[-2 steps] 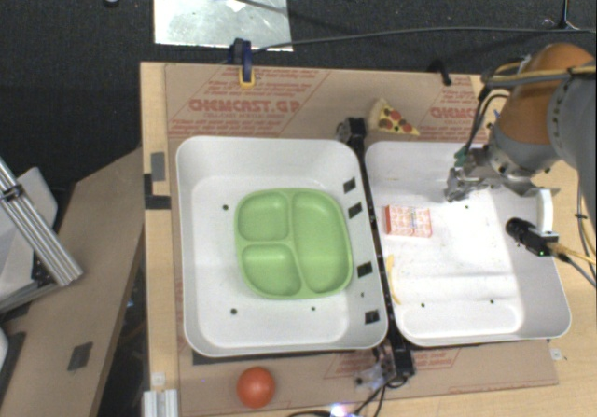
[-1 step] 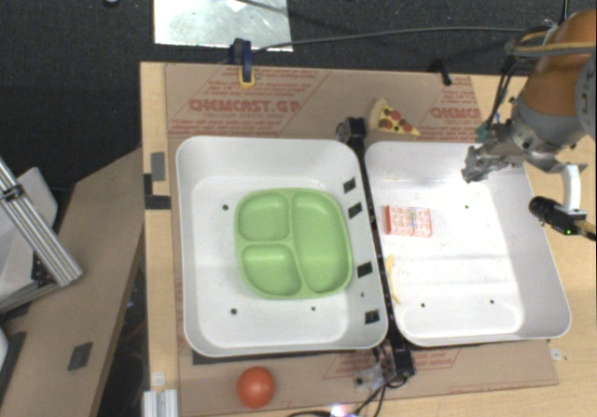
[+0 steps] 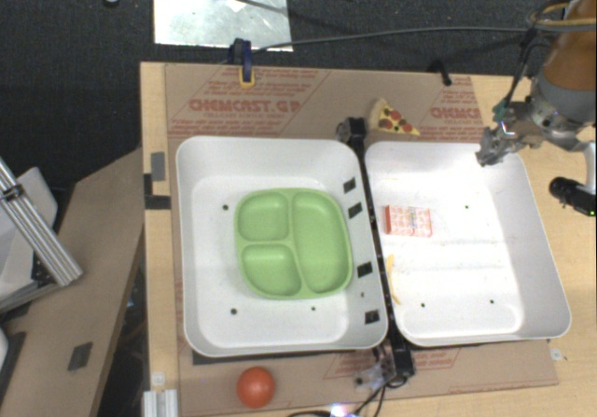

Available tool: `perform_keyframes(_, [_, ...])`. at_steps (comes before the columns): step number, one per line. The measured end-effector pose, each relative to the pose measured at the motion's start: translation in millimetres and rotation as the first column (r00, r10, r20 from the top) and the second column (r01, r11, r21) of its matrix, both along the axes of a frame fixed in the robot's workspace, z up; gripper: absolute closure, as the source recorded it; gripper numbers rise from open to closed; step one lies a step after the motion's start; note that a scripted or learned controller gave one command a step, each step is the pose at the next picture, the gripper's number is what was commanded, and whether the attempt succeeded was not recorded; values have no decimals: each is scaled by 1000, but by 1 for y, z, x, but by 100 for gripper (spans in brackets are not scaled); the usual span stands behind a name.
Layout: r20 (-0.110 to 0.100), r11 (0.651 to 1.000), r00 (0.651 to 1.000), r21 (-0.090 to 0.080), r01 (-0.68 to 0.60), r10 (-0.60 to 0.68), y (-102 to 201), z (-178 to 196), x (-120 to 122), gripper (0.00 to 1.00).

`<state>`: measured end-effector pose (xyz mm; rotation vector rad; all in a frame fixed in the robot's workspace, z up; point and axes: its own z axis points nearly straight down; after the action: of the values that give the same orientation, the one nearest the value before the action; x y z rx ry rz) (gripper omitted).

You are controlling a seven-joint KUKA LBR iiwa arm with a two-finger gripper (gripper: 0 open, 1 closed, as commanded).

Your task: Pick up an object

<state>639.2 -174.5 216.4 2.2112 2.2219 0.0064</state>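
The right bin (image 3: 522, 247) lies mostly open around 1 small red-and-white packet (image 3: 409, 221); a green divided tray (image 3: 293, 243) crowds the left bin (image 3: 201, 219).

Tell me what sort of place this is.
Probably a robot test bench in a lab: two white bins side by side on a board, toy items like a green divided plate, and a robot arm reaching in.

I read "CHEMCAST GP" in red on the brown sheet (image 3: 244, 105) behind the left bin (image 3: 201, 182). The same red print right of it is too cut off to read.
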Motion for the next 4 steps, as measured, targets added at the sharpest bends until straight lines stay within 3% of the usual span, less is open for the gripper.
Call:
perform_keyframes(2, [-8,1000,1000,4,-4,4,101,-16,-36,100])
perform_keyframes(4, [-8,1000,1000,4,-4,4,188,-2,-61,100])
